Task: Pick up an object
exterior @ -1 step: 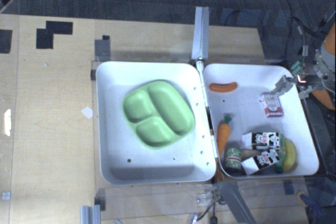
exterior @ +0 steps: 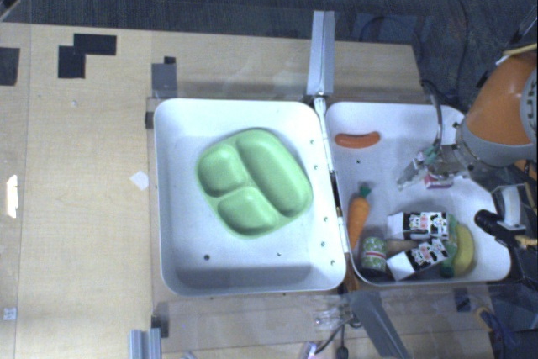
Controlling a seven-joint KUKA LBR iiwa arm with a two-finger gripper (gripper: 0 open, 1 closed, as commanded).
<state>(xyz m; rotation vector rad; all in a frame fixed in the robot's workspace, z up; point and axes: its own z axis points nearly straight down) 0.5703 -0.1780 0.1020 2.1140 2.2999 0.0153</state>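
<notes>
while the grey arm with its orange band reaches in from the right, its two-finger gripper hangs low over the right white bin; finger spacing cannot be told. orange toy carrot lies left, apart.

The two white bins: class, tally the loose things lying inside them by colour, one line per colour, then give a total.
Green: 1, the divided plate
Orange: 2, the sausage and the carrot
Yellow: 1, the banana
Black-and-white: 2, the cartons
Greenish: 1, the small can
Total: 7
</notes>
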